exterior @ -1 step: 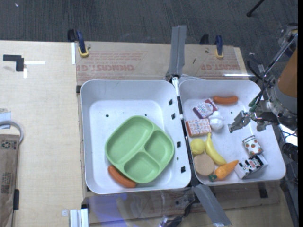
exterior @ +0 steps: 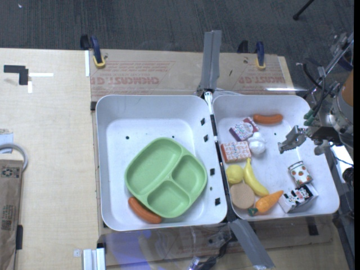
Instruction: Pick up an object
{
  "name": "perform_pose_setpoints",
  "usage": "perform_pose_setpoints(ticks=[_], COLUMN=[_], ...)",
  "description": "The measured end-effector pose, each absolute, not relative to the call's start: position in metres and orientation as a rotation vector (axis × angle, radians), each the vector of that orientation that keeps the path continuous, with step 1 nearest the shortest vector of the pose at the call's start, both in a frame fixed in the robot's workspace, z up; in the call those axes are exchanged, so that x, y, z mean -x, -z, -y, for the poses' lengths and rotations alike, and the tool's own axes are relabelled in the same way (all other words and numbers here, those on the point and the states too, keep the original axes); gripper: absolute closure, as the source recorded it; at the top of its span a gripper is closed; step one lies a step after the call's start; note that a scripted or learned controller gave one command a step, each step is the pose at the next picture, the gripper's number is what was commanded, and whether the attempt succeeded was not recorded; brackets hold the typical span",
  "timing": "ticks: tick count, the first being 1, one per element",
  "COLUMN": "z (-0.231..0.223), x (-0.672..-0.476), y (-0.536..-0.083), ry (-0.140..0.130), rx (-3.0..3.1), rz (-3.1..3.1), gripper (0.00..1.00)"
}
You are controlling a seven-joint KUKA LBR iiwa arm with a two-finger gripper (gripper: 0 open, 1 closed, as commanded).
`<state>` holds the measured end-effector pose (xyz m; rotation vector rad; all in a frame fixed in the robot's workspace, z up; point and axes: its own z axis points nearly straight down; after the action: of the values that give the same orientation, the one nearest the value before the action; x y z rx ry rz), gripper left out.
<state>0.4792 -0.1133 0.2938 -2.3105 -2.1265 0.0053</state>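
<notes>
While the gripper (exterior: pixel 291 140) hangs seemingly open and empty: banana (exterior: pixel 254 180), light, stiff, smooth; grasp mid-length across.

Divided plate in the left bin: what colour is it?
Light green, plain with no pattern; the divided plate shows clearly in the camera view.

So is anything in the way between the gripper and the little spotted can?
Nothing visible is. The gripper hangs over bare white floor of the right bin, and the spotted can sits just below it in the picture, with only bare bin floor between them.
</notes>
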Motion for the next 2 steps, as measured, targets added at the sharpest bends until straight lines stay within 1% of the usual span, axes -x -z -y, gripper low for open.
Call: perform_pose_setpoints(ticks=[1,2], z=[0.176,0.216], x=[-0.478,-0.494], y=[-0.234,-0.100], ry=[-0.005,0.003], rx=[2.141,2.044], rz=[2.292,2.380], gripper=[0.00,0.00])
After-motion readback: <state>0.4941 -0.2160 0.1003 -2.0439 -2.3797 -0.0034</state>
